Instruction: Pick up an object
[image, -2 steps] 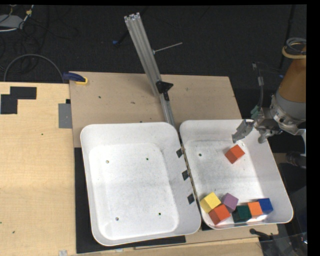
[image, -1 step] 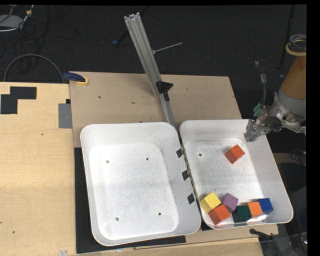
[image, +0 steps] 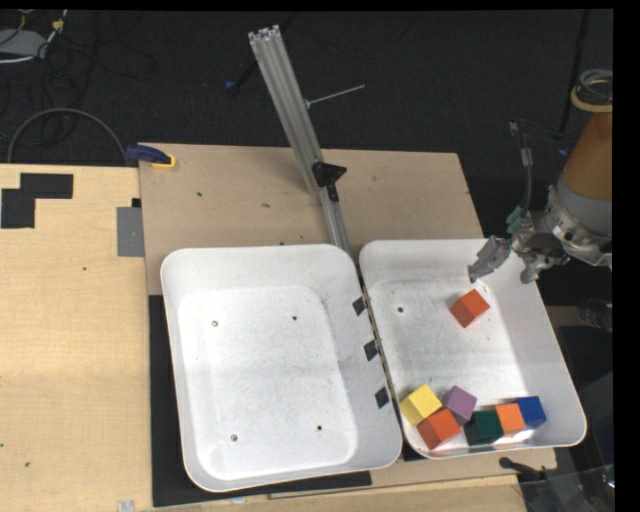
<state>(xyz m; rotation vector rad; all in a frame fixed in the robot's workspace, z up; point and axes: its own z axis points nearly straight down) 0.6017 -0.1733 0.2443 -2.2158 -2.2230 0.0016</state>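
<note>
A: Where does the small orange-red cube (image: 469, 308) lie relative to the tool (image: 508, 258)?

B: The cube sits alone on the floor of the right-hand shallow white bin (image: 436, 262), in the bin's upper half, right of frame centre. The tool hangs just above and to the right of it in the frame, so the cube lies down and to the left of the fingertips, near but apart from them. The cube rests turned, one corner pointing toward the lower left; it has no long axis to favour.

A: And the state of the tool?

B: Two grey fingers are visible, spread apart, with nothing between them.

A: What else occupies that bin?

B: A cluster at the lower edge: a yellow cube (image: 421, 403), a purple cube (image: 460, 402), a second orange-red cube (image: 438, 428), a dark green cube (image: 484, 427), an orange cube (image: 512, 416) and a blue cube (image: 532, 410), packed touching one another, well apart from the lone cube. The left-hand white bin (image: 262, 262) adjoins it.

A: What is hard to read?

B: The arm is cut off at the right of the frame, and the tool's height above the bin floor cannot be judged from this slanted view; the fingertips are small and slightly blurred
</note>
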